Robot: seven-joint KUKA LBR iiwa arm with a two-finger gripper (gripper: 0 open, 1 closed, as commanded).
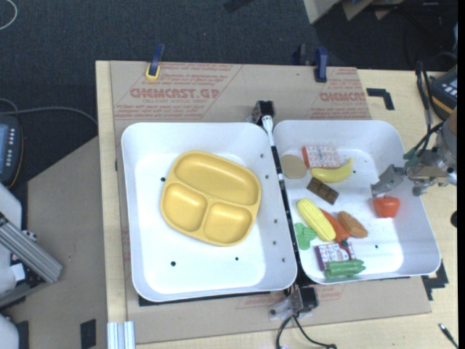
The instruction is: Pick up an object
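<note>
My gripper [402,185] hangs over the right side of the right bin [418,257], fingers spread open with nothing between them. A red tomato-like piece [386,206] lies just in front of the left fingertip [383,184], apart from it. Further left in the same bin lie a banana [333,171], a corn cob [317,219], a brown bar [322,190], a round tan disc [293,166], a red-and-white packet [320,155], a brown oval piece [352,225], a purple-and-white packet [333,253] and a green pod [343,269].
The left bin [145,267] holds a yellow three-compartment plate [211,197]. A raised divider [275,173] separates the two bins. Cables and arm parts [439,122] stand at the right edge. Clamps [153,65] sit on the board's far edge.
</note>
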